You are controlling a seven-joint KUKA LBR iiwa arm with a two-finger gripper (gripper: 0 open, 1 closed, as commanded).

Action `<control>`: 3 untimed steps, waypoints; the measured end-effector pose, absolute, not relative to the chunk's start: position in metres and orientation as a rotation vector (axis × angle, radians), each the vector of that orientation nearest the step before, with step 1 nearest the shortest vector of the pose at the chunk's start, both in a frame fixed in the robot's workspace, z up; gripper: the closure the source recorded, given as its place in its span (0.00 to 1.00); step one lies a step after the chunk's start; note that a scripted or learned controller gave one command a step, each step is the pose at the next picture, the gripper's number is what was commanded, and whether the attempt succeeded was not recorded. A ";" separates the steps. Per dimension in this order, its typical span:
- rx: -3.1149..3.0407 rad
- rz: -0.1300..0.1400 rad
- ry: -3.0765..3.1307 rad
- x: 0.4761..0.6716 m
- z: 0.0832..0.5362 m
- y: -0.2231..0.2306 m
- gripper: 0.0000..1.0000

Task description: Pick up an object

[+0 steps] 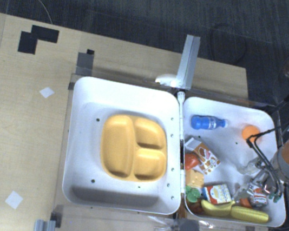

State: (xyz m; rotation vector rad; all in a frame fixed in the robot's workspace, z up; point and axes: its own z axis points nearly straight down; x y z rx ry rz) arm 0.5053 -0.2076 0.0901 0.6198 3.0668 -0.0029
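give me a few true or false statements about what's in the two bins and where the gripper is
1. A yellow divided tray lies in the left bin. True.
2. The blue bottle stands upright in the left bin. False: it lies on its side near the far edge of the right bin.
3. The banana lies by the near edge of the right bin. True.
4. The gripper is over the left bin. False: it is low over the right side of the right bin.
5. The orange ball rests on the yellow tray. False: it is in the right bin, right of the bottle.
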 end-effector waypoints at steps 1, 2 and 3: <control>1.078 -0.002 2.931 0.492 0.090 -0.208 0.00; 1.029 -0.002 2.948 0.492 0.090 -0.208 0.00; 0.943 -0.001 2.977 0.492 0.090 -0.207 0.00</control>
